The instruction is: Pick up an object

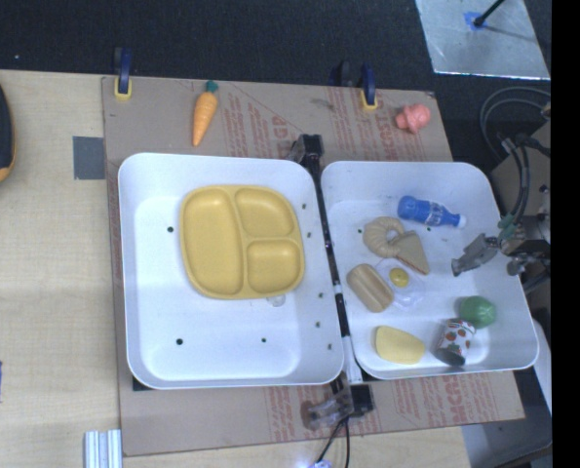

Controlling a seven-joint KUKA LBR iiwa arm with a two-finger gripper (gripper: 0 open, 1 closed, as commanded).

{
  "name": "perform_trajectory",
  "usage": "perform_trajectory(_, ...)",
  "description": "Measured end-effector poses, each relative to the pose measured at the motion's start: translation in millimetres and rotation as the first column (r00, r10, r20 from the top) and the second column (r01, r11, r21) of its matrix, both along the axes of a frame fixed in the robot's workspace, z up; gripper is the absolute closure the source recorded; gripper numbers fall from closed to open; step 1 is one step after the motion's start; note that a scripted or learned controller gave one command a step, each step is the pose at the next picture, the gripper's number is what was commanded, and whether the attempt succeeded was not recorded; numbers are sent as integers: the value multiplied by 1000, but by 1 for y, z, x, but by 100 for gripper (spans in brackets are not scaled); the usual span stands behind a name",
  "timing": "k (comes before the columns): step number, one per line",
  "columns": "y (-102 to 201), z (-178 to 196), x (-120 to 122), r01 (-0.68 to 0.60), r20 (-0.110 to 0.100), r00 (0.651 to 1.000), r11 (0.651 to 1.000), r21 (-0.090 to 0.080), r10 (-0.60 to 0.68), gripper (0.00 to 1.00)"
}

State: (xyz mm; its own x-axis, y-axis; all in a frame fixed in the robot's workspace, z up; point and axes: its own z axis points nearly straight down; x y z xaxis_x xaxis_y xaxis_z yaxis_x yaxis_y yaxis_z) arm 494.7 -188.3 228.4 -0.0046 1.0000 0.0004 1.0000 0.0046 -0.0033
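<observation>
I see two white bins side by side. The left bin [153, 261] holds one yellow divided plate [241, 240], three compartments, nothing in them that I can make out. The right bin [484, 188] holds the rest: blue bottle [428, 212] nearest the bin's far rim, its long axis roughly along that rim, which end is the cap I can't tell. Toward the near rim from the bottle: tan croissant-like piece [395, 242], a hot dog bun [368, 287] lying diagonal, a small yellow round thing [399, 278] just beside the bun. By the near rim: a yellow lemon-like piece [400, 344], a green ball [478, 310], a speckled white-grey item [454, 342] touching the rim.

Gripper [468, 257] sits over the right bin's right side, near the green ball, fingers slightly parted, nothing between them.

Outside the bins, beyond the far rims: carrot [204, 113], pink lump [413, 117].
</observation>
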Motion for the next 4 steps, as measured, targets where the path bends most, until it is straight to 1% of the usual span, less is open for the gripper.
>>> perform_trajectory(1, 92, -80, 122, -13, 1, 1000, 1000, 3, 13, 0)
perform_trajectory(2, 80, -140, 45, 2, -8, 1000, 1000, 0, -2, 0)
perform_trajectory(3, 78, -124, 51, 0, 7, 1000, 1000, -5, 0, 100)
perform_trajectory(4, 75, -59, 61, 0, 8, 1000, 1000, -1, 0, 100)
